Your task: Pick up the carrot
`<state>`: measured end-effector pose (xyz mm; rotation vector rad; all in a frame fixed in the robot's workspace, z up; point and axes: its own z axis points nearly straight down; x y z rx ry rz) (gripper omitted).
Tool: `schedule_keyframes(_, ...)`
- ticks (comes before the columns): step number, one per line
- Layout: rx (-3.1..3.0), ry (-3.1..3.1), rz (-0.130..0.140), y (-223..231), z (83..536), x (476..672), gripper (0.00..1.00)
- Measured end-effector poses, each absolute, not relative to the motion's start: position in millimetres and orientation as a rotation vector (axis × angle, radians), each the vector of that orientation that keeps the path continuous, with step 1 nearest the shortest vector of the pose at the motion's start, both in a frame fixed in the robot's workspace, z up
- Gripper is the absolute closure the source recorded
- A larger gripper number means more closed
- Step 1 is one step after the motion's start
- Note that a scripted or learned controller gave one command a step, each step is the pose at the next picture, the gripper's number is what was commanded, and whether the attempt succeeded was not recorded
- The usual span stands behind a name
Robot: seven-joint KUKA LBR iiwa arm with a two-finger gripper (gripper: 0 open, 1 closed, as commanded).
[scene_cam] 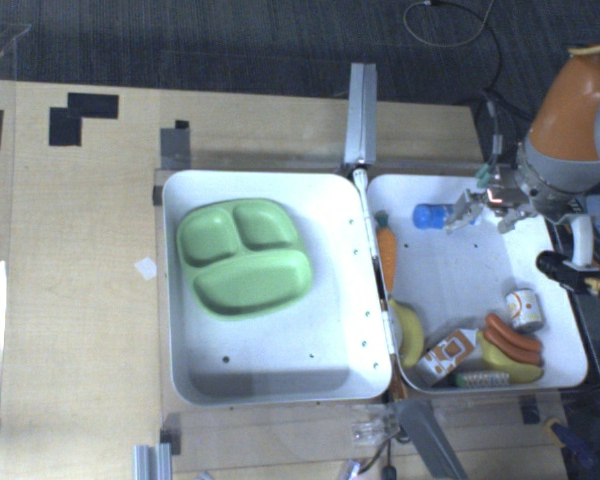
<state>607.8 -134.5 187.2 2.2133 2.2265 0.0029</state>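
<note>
Orange carrot against bin wall, banana adjacent; tool state unclear.

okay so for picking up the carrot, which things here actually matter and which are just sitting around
Part of the job:
carrot, against the right bin's left wall
hand, over the right bin's far edge

Just lying about:
blue bottle
banana
hot dog
small can
snack box
green divided plate in the left bin

1. Arm: grey, orange band above the wrist, entering from the right edge of the camera view, upper part.
2. Gripper: low, pointing left; metal parts blurred, finger state indistinct.
</note>
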Motion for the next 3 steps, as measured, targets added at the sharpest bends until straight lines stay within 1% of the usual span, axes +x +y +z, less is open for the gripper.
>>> schedule_keyframes(1, 2.222, 2.215, 0.007, -89.3, 96.0, 583.8, 0.0)
schedule_keyframes(2, 2.219, 2.214, 0.013, -88.2, 107.4, 585.6, 1.0)
schedule_keyframes(3, 1.943, 2.466, 0.004, -97.9, 138.3, 535.6, 1.0)
